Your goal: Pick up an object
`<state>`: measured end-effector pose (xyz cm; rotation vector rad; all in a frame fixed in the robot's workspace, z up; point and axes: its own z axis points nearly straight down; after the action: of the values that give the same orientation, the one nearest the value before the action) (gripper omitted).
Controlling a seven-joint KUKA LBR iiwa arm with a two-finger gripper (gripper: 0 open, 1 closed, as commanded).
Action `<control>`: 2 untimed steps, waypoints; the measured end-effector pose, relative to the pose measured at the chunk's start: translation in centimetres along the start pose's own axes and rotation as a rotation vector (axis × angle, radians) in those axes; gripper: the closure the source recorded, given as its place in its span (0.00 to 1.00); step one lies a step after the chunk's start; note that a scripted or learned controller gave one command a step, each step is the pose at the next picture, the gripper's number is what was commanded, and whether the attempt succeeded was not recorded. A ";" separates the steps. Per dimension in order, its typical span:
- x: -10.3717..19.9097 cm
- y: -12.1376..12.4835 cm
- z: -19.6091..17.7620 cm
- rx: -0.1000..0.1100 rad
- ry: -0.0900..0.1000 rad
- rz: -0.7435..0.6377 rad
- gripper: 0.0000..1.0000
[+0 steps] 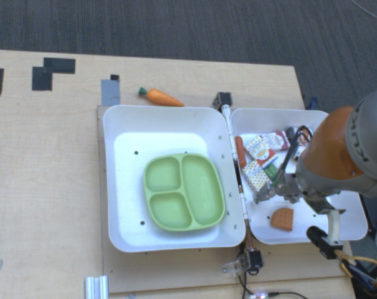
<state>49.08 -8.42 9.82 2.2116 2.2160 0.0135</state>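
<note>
Gripper: low in the right white bin, finger state impossible to tell (arm hides it).
Brown bread-like chunk: lying free, just below the gripper.
Green three-compartment plastic plate: left bin.

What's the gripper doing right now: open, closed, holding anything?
Gripper: low in the right bin, at the edge of the snack packets; whether it grips anything cannot be told.
</note>
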 end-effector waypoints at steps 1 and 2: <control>0.1 0.2 -1.0 -0.004 0.000 -0.003 1.00; 0.1 0.1 -1.0 -0.003 0.001 -0.002 0.00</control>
<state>49.22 -8.35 10.85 2.2075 2.2172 0.0177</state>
